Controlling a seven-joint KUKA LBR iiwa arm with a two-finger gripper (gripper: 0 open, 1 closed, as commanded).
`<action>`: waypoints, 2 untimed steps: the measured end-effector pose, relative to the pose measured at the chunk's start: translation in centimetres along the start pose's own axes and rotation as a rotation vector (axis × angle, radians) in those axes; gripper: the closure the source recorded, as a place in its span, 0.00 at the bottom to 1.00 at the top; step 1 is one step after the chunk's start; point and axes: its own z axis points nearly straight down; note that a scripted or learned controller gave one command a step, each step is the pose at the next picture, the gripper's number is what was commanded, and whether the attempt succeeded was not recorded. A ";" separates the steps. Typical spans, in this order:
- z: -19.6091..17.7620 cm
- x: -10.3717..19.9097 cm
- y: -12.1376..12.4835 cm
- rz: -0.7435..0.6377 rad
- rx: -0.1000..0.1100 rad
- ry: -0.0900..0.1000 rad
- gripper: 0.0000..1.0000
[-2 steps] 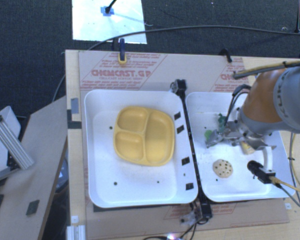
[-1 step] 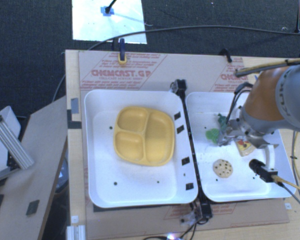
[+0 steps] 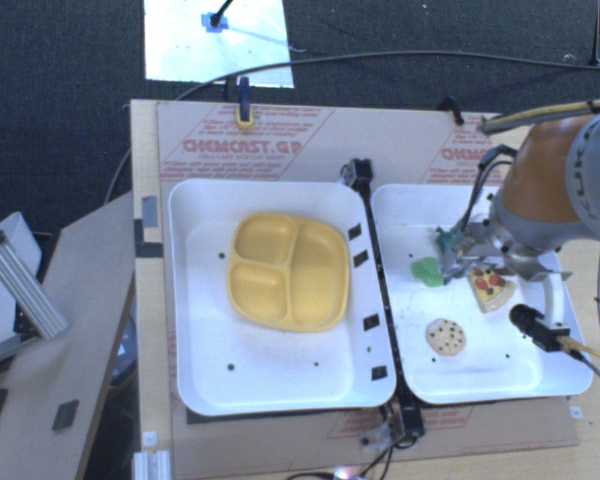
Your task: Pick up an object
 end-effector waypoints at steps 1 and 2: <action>-5.1 -0.8 -0.5 0.003 -0.002 -0.001 1.00; -7.3 -0.8 -0.3 0.000 0.000 0.000 1.00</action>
